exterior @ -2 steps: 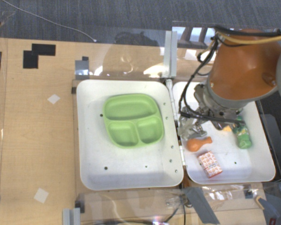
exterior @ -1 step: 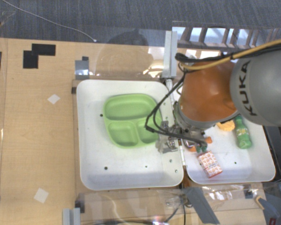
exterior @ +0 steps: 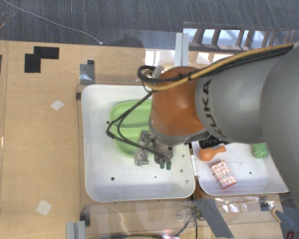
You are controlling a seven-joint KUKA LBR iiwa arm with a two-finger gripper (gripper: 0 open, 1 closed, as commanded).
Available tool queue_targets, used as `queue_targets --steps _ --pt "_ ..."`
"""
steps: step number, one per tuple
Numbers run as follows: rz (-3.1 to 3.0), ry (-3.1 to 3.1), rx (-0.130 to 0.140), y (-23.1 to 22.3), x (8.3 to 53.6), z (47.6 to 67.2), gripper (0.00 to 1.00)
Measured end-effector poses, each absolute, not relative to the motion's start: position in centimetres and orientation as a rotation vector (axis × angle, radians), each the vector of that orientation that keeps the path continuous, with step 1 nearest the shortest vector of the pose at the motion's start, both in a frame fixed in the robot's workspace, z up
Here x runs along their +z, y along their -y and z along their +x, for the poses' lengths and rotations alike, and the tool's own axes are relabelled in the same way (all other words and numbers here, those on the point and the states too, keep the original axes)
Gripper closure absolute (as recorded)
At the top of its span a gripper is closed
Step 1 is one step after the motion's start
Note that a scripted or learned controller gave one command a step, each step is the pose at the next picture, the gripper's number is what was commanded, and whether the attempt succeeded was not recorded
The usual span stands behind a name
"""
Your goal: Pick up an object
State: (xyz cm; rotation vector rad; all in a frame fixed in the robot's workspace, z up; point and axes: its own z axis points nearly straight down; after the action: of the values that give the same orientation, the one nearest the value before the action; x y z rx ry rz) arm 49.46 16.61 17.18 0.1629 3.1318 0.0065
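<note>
- Locate the gripper (exterior: 157, 159) over the left bin (exterior: 97, 148), near that bin's right wall and toward its near half. Its metal body hangs below the orange band (exterior: 174, 106) of the arm (exterior: 249, 98).
- You cannot tell from this view whether the gripper is open or closed: the wrist covers most of it, and only dark-green tips and grey hardware show beneath.
- Note the light-green object (exterior: 127, 116), flat and rounded, lying in the left bin. It sits just beside the gripper, on the gripper's far-left side, and the wrist hides its right part. No part of it is seen between the gripper tips.
- Observe the black cable (exterior: 120, 121) looping from the wrist across the light-green object.
- Look to the right bin (exterior: 239, 187), which touches the left bin along a shared edge. It holds an orange object (exterior: 211, 153) near its left wall, a small red-and-white patterned box (exterior: 223, 175) just in front of that, and a small green object (exterior: 260, 151) farther right, partly under the arm.
- Note the wooden bench (exterior: 35, 148) around both bins, with black markers (exterior: 40, 59) at its far-left area.
</note>
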Motion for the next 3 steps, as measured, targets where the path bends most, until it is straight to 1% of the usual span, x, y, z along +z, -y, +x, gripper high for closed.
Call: queue_targets --steps 1,2,3 --pt "0.604 -3.077 0.009 -22.7 21.3 48.7 1.00" --pt "-0.073 -3.136 0.005 -23.5 19.8 48.8 1.00" --pt "-0.889 -3.003 0.004 -23.6 21.6 49.5 1.00"
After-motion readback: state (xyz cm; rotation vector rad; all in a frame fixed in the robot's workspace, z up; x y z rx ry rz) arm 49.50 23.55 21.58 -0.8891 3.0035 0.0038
